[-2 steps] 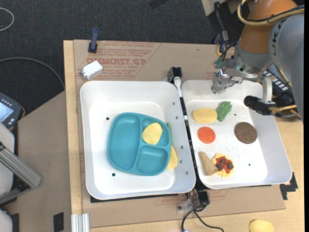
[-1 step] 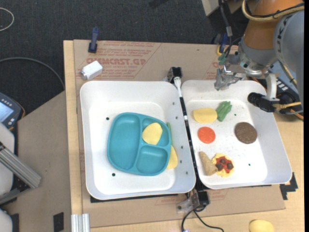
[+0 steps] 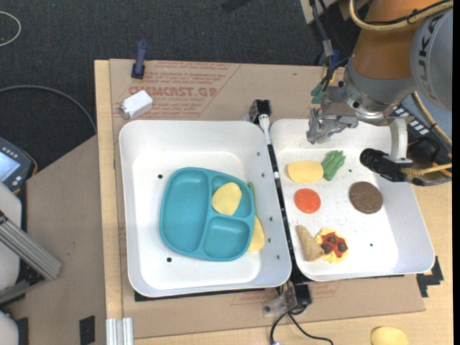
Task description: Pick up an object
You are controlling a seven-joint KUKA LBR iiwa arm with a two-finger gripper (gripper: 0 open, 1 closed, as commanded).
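Fingers [image 3: 321, 129] hanging parted, gripping nothing; hovering above right bin's [image 3: 413, 254] far edge, green piece [image 3: 333, 164] lying just nearer camera, long axis front-to-back.

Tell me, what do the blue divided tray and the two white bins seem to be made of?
Teal-blue divided tray: likely moulded plastic, smooth and matte, with rounded compartment walls. Shallow white bins, left and right: probably thin plastic, slightly glossy, with curved rims.
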